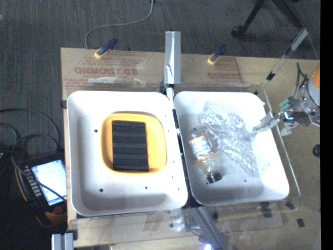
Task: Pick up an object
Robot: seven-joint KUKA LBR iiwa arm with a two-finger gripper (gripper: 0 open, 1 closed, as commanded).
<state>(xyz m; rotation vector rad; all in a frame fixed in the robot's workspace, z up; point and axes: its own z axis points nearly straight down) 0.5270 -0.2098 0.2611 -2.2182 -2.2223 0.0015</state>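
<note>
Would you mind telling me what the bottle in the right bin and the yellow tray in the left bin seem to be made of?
The bottle looks like clear, glossy plastic: see-through body, orange label, dark cap. The yellow tray seems matte plastic or foam, smooth with rounded corners; its black ribbed insert could be rubber or foam.

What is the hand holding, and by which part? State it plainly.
That cannot be told. The hand reaches in over the right bin, its tip at the edge of the crumpled clear plastic, but the view is too blurred to show a hold.

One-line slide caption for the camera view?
Gripper reaches into the right bin over crumpled clear plastic beside a bottle; left bin holds a yellow-and-black sponge.
</note>
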